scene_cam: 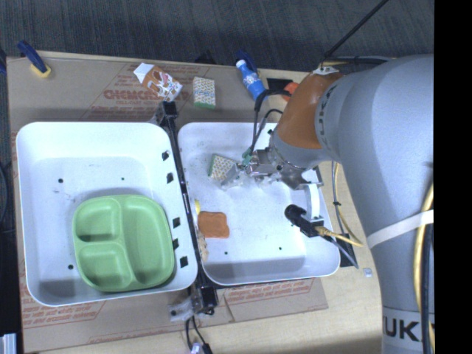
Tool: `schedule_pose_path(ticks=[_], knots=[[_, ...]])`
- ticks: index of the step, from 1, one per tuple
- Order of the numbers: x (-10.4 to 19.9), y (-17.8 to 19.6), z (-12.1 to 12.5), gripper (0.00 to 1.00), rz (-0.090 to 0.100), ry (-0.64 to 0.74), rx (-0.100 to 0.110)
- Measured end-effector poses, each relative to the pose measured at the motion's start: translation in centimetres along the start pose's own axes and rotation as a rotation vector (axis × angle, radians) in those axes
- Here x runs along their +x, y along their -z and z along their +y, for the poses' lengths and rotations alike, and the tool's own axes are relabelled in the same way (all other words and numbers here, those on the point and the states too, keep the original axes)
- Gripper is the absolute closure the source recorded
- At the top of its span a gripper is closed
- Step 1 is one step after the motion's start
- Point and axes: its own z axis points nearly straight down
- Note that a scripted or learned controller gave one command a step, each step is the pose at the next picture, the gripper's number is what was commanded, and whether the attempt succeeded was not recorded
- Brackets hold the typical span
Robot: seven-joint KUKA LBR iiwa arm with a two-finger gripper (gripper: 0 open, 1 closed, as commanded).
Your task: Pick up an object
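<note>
In the right bin (295,260) lie a small pale green-and-white patterned block (220,167) near the upper left and an orange-brown sponge-like piece (213,225) lower down. My gripper (241,169) reaches in from the right and sits low in the bin, right beside the patterned block's right edge. Its tips blur into the bin floor there. The arm's grey body and orange band (302,120) cover the bin's right part.
The left bin (44,146) holds a green divided plate (123,242). Behind the bins on the cardboard lie a snack packet (157,82), a small patterned block (203,91) and a blue clamp (250,78). Cables run at the right bin's lower right (324,231).
</note>
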Motion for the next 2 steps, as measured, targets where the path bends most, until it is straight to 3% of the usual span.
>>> schedule_pose_path(ticks=[1, 2], knots=[[0.0, 1.0, 0.0, 1.00, 0.000, 0.003, 0.001], [5.5, 10.6, -12.1, 1.00, -0.001, 0.001, 0.001]])
